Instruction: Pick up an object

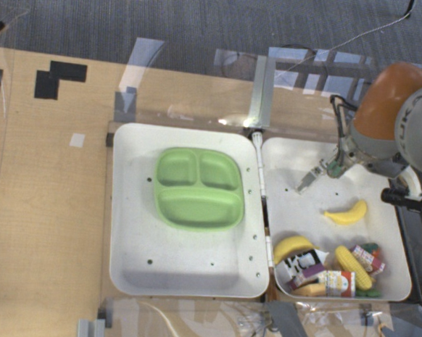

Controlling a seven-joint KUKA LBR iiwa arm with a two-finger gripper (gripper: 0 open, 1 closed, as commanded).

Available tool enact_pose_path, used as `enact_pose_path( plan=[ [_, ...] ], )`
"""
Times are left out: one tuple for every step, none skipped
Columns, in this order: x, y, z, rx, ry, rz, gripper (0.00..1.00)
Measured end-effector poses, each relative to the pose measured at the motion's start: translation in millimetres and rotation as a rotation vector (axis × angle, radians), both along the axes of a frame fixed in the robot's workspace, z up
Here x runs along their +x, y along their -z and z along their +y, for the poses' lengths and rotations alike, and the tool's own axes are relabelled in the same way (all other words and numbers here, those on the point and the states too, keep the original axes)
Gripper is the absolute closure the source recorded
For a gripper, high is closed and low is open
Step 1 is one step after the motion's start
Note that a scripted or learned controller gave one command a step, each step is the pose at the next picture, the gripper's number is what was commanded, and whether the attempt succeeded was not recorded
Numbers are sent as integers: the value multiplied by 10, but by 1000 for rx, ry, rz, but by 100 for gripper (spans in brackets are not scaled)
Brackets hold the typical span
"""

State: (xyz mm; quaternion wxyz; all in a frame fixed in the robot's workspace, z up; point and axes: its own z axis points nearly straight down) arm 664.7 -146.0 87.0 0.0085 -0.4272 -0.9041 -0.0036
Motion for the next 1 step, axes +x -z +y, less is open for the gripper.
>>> enact_pose_path(
  plan=[
    [57,-118,-3,-7,-6,-23,100]
  ],
)
